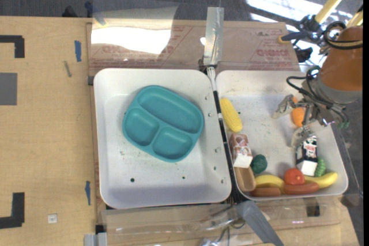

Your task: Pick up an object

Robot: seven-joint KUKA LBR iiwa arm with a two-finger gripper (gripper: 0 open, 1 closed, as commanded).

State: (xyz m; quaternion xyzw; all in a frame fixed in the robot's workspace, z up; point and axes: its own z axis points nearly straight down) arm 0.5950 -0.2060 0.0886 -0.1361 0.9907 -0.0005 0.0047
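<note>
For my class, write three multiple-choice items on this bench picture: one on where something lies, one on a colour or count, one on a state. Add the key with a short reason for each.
1. Where does the teal divided plate lie?
A. In the left bin
B. In the right bin
C. On the wooden bench outside the bins

2. How many compartments does the teal plate have?
A. Two
B. Three
C. Five

3. How does the corn cob rest?
A. Standing upright on its end
B. Lying on its side near the right bin's left wall
C. Lying on the teal plate

Key:
1. A, the plate sits alone in the middle of the left bin.
2. B, its ridges mark one large section and two smaller ones.
3. B, the yellow cob lies flat along the divider between the bins, above the small printed box.
</note>
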